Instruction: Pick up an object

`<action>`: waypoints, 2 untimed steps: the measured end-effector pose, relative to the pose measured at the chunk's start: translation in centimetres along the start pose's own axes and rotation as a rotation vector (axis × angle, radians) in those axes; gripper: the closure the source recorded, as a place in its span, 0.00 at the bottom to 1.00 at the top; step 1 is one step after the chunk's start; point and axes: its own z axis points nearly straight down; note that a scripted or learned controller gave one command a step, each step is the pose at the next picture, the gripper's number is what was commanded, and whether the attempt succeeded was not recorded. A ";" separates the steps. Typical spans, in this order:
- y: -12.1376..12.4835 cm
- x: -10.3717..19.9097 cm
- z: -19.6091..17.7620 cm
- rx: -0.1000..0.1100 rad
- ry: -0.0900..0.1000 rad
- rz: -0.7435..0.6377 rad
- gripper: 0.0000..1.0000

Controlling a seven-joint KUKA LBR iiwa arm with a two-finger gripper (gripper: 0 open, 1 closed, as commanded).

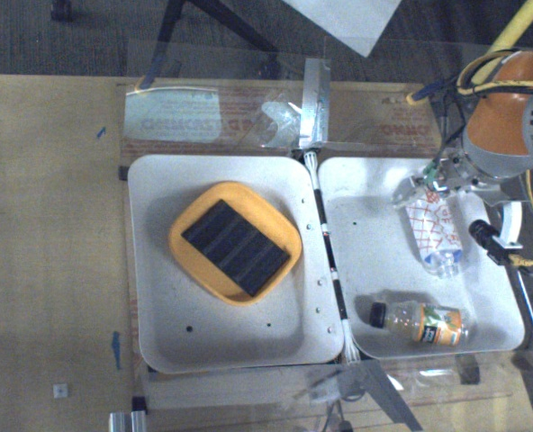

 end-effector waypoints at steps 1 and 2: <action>0.3 -0.1 0.1 0.007 -0.005 -0.177 0.00; 0.5 0.2 0.0 0.000 -0.002 -0.192 0.00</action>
